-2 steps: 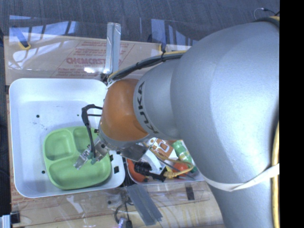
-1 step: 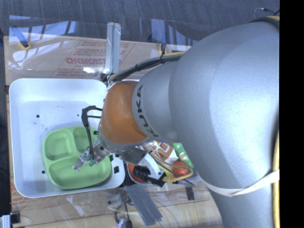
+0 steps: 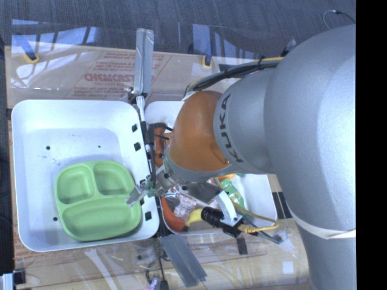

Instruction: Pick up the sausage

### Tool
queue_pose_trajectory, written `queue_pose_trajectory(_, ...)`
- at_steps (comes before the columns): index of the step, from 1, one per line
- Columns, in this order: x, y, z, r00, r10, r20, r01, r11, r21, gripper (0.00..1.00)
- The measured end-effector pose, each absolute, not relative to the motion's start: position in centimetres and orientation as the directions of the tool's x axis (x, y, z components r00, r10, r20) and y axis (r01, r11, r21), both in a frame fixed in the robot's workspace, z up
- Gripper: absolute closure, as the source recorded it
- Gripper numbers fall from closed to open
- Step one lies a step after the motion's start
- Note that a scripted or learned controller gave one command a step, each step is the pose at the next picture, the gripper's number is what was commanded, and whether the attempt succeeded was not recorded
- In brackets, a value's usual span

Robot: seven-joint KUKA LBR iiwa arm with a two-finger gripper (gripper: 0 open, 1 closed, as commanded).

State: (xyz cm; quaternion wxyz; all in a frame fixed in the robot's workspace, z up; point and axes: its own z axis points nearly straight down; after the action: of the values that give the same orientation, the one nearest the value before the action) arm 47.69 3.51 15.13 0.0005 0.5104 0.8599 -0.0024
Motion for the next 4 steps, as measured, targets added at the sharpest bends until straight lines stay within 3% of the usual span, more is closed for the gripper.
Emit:
queue_pose_trajectory(1,49.8,-0.3,19.1,-0.443,0.896,0.001,0.896,0.443,-0.002,0.0)
queue_pose_trajectory(2,53.7,-4.3,19.1,-0.413,0.911,0.001,0.911,0.413,-0.002,0.0)
queue_pose_trajectory(3,53.7,-4.3,19.1,-0.413,0.911,0.001,0.911,0.413,-0.002,0.0)
queue_pose_trajectory(4,52.6,-11.1,11.4,-0.359,0.933,0.002,0.933,0.359,-0.003,0.0)
